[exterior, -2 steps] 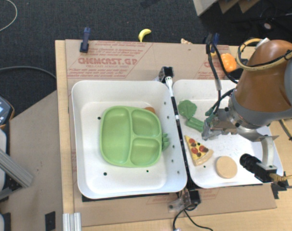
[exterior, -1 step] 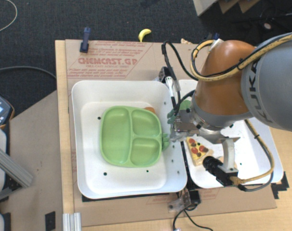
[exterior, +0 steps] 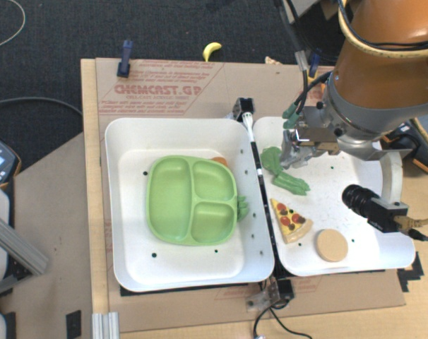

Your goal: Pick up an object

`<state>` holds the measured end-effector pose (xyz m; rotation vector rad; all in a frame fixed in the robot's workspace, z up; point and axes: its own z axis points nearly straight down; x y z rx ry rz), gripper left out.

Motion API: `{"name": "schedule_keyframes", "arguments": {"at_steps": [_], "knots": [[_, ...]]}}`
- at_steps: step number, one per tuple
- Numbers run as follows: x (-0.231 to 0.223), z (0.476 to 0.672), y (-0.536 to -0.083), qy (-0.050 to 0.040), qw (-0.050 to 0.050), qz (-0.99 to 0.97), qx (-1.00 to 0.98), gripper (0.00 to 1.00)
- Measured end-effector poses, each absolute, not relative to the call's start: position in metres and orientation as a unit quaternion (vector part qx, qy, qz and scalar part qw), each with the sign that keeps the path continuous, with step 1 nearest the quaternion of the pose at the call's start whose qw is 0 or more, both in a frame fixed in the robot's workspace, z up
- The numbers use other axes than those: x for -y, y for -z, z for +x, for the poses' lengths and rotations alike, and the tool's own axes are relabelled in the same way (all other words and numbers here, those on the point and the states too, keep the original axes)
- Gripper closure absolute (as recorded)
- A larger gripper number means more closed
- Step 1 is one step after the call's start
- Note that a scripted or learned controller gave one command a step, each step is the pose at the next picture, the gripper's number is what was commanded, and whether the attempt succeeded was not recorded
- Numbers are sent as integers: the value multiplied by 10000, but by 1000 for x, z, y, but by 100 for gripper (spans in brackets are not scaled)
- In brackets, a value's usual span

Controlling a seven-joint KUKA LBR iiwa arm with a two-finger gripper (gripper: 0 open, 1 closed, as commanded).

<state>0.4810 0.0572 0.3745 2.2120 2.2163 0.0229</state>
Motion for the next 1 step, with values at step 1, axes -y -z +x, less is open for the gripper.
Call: {"name": "schedule_keyframes", "arguments": {"at_steps": [1], "knots": [[-77,479,-318,23,-22,7066,-7076,100]]}}
